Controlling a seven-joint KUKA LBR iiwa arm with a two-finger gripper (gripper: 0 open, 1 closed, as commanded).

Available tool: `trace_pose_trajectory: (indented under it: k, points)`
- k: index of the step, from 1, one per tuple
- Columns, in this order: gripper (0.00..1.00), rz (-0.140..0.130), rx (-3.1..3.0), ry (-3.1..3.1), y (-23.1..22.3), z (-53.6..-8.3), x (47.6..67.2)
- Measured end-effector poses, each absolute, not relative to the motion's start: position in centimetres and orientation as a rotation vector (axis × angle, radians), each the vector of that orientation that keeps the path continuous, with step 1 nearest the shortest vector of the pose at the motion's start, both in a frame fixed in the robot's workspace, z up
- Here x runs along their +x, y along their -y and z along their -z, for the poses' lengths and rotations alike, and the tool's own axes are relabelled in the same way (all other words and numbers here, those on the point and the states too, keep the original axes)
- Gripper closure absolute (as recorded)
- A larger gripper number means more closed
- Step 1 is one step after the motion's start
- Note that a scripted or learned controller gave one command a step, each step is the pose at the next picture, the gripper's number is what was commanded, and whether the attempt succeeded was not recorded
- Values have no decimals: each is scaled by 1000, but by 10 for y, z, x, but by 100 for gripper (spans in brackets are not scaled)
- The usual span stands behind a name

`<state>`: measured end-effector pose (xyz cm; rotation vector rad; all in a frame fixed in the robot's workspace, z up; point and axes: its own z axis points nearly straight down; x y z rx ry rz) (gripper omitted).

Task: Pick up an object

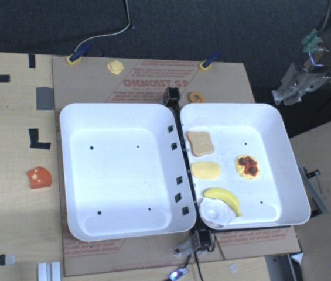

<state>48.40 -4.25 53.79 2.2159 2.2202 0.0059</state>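
Note:
The right bin holds a slice of toast, a pale yellow oval piece, a small round pizza with red topping, a banana and a white cup or lid under the banana's end. My gripper hangs at the far right, outside the right bin's upper right corner and well above the bench, away from every object. Nothing shows between its fingers.
The left bin lies beside the right one. On the cardboard behind the bins sit a yellow lump and a small orange ring. An orange-red piece lies on the bench at left.

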Motion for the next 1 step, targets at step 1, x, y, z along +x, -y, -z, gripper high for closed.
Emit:
trace_pose_trajectory:
  k: [1]
  points:
    - [100,5,2227,-2217,101,-503,484]
